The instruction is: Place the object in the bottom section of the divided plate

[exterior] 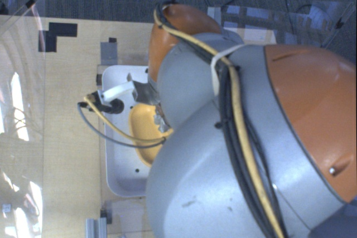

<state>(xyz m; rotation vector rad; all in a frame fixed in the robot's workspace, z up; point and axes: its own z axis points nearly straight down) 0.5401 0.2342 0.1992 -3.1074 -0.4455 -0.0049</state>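
The grey arm (223,142) covers most of the white bin (114,173), leaving just its left part and lower-left corner exposed; the second bin is hidden behind it. The arm runs off the right and bottom edges. A yellow object (142,122) in the bin is half covered by the arm, so its shape and kind cannot be told. The gripper's fingers are hidden beneath the wrist

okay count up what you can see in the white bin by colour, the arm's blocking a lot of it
Yellow: 1, a rounded yellow object in the white bin, partly under the arm.
Total: 1 visible; the arm hides the rest.
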